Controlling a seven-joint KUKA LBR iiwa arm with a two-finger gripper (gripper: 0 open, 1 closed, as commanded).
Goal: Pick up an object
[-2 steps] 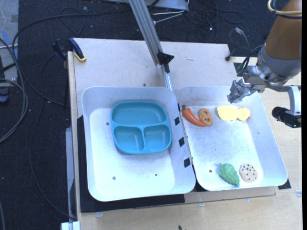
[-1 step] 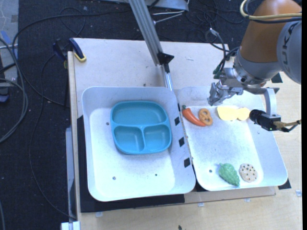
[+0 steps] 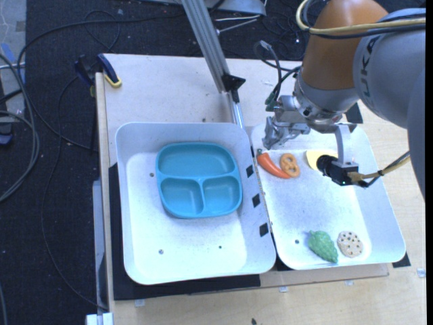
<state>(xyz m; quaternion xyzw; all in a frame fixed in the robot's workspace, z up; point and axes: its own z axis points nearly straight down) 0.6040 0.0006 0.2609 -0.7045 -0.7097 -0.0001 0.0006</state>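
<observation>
One round speckled cookie [image 3: 350, 244], one green leafy lump [image 3: 323, 245] nearest; one orange carrot-like piece [image 3: 272, 164], one pretzel [image 3: 289, 164] farther; gripper [image 3: 274, 135] above, grip state unclear.

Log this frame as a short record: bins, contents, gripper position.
left bin: holds a blue divided tray
right bin: orange carrot-like toy, pretzel, yellow piece, green leafy toy, cookie
gripper: over the right bin's far left corner, just above the carrot-like toy
held object: none visible between the fingers
</observation>
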